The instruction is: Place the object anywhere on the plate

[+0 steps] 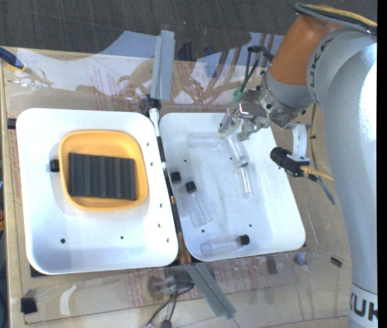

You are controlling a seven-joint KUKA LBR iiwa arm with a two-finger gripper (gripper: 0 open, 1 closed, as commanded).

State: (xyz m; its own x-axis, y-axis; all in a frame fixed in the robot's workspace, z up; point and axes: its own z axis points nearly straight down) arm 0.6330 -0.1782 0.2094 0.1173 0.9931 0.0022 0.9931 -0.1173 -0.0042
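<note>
A yellow plate (99, 142) lies in the left bin (84, 244), and a dark ribbed block (103, 176) rests on its middle. Several clear tubes lie in the right bin (275, 217): one near the front edge with a black cap (222, 244), one left of centre (197, 207), and two in the upper middle (246, 181). My gripper (236, 127) hangs over the right bin's far part, just above the top end of a clear tube (238, 154). No tube can be seen in its grasp.
A small black cap (175, 176) lies by the right bin's left wall, and another black piece (55, 165) sits beside the plate's left rim. A grey bar (162, 63) stands behind the bins. The arm fills the right side.
</note>
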